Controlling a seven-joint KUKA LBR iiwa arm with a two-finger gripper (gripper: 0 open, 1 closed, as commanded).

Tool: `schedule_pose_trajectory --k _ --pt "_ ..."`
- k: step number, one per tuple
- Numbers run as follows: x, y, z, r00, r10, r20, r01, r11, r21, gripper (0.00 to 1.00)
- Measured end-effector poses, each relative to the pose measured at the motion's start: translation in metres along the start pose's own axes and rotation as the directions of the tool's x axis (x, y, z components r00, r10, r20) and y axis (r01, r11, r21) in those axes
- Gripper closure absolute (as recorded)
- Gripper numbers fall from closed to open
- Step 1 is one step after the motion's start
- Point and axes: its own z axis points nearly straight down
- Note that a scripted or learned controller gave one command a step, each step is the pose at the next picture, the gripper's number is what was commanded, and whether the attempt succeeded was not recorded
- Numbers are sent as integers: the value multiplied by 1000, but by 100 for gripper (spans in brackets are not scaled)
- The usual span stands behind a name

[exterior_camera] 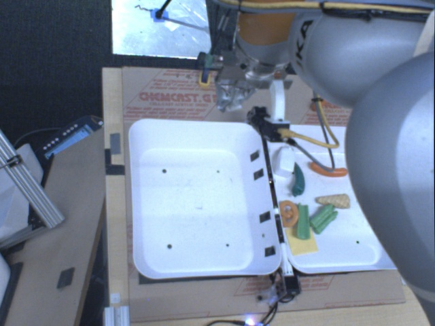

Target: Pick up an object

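1. We see the gripper (230, 97) up over the far rim of the left bin (146, 131), well apart from every object; all candidates lie in the right bin (367, 257).
2. Jaws: we cannot tell, too blurred.
3. Candidates: teal piece (298, 179), orange slice (289, 212), green sticks (323, 217), yellow square (304, 244), tan corn-like piece (333, 200), orange-red carrot (328, 171).
4. Risk, in our judgement: the slice, sticks and square touch or overlap, so a descent there could nudge neighbours or pinch two.
5. Risk: the teal piece and slice sit near the divider clips (266, 217); fingers may strike them.
6. The arm's bulk (387, 114) hides the right bin's far and right parts.
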Motion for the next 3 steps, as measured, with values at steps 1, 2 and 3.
schedule_pose_trajectory --k 1,2,3 --pt "27 -20 -45 1000 -1 -2 1 1000 -3 100" --pt "70 0 13 1000 0 0 0 1000 1 100" --pt "81 -4 -8 1000 1 0 -1 1000 -1 100"
